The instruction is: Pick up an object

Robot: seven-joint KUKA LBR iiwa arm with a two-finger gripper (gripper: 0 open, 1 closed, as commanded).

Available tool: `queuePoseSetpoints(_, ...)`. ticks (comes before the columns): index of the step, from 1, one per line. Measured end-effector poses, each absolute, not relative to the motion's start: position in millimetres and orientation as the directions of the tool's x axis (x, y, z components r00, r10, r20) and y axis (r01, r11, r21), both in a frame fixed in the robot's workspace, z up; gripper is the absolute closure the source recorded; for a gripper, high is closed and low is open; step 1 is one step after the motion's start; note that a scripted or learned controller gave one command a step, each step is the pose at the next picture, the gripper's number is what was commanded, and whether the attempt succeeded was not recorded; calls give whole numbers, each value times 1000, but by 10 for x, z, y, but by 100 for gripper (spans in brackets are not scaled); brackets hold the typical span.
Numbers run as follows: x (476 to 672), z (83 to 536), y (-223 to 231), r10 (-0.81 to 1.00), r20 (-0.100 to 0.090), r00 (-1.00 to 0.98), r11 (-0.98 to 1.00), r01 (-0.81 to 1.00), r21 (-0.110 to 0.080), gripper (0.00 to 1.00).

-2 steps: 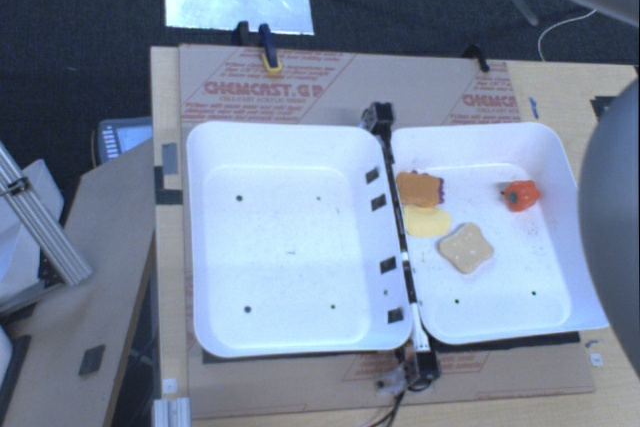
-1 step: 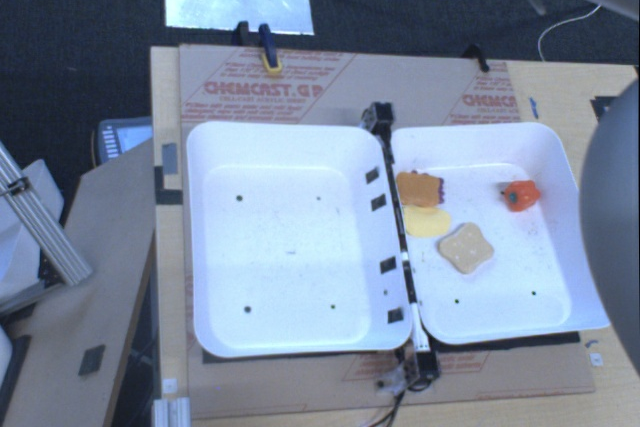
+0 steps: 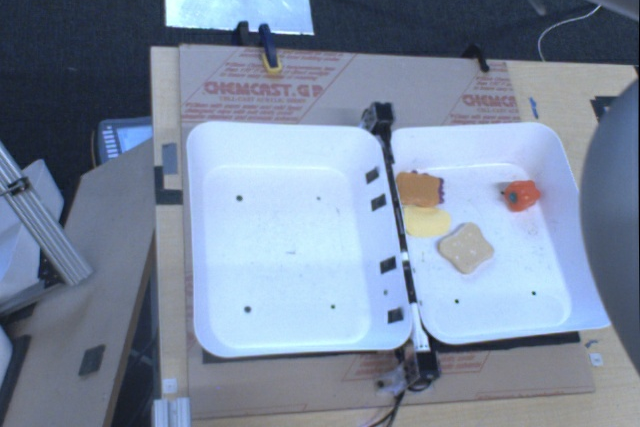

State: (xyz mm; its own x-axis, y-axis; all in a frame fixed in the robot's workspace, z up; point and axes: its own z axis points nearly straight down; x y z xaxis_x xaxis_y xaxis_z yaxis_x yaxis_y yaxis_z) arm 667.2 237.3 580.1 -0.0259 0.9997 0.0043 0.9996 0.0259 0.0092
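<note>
**Crowded pieces risked a bad grasp**

In the right bin [image 3: 560,315], the toast piece [image 3: 466,248] touched the yellow slice [image 3: 428,223] and the sandwich piece [image 3: 419,189] behind; jaws could catch two. The red piece [image 3: 519,196] lay apart. Whether the jaws were open, I cannot tell.

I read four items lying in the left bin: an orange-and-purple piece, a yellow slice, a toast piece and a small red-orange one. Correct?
Not quite. The four items lie in the right bin, not the left: the orange-and-purple piece, yellow slice, toast piece and small red-orange one. The camera view shows it.
</note>
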Motion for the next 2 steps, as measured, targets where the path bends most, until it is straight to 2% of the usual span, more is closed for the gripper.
queuePoseSetpoints(1,6669,5918,2380,1000,5,-30,30,999,12,100)
queuePoseSetpoints(2,6669,5914,2380,1000,5,-31,31,999,11,0)
